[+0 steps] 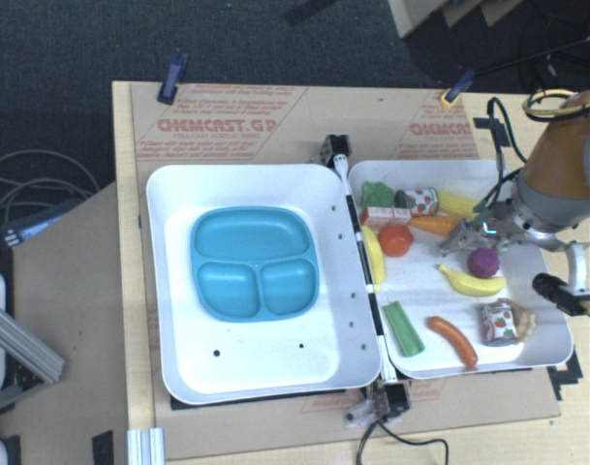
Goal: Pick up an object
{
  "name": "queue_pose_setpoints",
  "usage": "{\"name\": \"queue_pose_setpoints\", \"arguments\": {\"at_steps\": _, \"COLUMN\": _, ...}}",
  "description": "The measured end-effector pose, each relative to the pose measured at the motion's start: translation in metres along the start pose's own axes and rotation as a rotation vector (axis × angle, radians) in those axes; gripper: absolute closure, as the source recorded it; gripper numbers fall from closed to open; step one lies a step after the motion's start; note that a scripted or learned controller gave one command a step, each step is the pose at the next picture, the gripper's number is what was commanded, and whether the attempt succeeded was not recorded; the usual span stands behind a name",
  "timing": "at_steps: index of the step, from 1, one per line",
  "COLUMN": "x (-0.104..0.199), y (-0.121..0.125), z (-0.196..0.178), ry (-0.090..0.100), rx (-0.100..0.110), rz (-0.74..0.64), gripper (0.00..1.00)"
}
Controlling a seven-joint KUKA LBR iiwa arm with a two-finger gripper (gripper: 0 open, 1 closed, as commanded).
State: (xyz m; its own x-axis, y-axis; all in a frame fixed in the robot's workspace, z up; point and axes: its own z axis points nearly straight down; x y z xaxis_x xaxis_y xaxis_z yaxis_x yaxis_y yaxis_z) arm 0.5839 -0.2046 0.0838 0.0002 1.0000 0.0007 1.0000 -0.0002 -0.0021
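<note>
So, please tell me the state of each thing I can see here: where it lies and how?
Blue plate: flat in the left bin, nothing on it.
Purple ball: in the right bin, just under the gripper, touching a banana.
Tomato: resting beside the carrot.
Sausage: lying flat, apart from the others.
Green stick: lying flat near the divider.
Small can: on its side.

The arm [556, 177] has 1 broad orange band, a grey wrist below it, and black cables alongside.
</note>
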Motion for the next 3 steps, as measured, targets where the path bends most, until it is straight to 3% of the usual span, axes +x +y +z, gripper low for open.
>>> {"name": "queue_pose_setpoints", "arguments": {"at_steps": 1, "x": 0.038, "y": -0.057, "z": 0.000, "ry": 0.001, "rx": 0.000, "rz": 0.000, "gripper": 0.00}}
{"name": "queue_pose_setpoints", "arguments": {"at_steps": 2, "x": 0.038, "y": -0.056, "z": -0.011, "ry": -0.001, "rx": -0.003, "rz": 0.001, "gripper": 1.00}}
{"name": "queue_pose_setpoints", "arguments": {"at_steps": 3, "x": 0.154, "y": 0.007, "z": -0.102, "ry": 0.001, "rx": -0.004, "rz": -0.003, "gripper": 1.00}}
